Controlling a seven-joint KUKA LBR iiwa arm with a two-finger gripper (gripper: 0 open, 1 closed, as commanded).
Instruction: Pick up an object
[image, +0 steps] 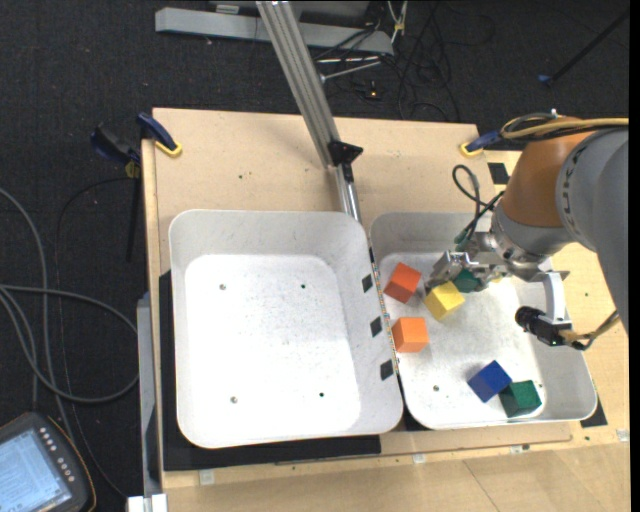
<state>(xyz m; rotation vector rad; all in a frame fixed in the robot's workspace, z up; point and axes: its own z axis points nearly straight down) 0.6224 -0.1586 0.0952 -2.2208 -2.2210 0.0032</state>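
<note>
My gripper (453, 273) hangs over the right bin (462, 345), in its upper middle, on the grey arm with the orange band. A yellow block (445, 300) lies tilted right below it, touching or nearly touching the gripper's tip. A small dark green piece (468, 284) peeks out beside the gripper. Left of it sit two orange blocks, one (403, 281) near the bin's left wall and another (410, 333) lower down. A blue block (489, 380) and a green block (520, 398) lie together at the bin's front right.
The left bin (262, 330) lies beside the right one, its wall touching at the middle. A slanted metal pole (310, 95) reaches down to the bins' back edge. Cables and a black fitting (540, 324) hang from the arm over the right bin's right side.
</note>
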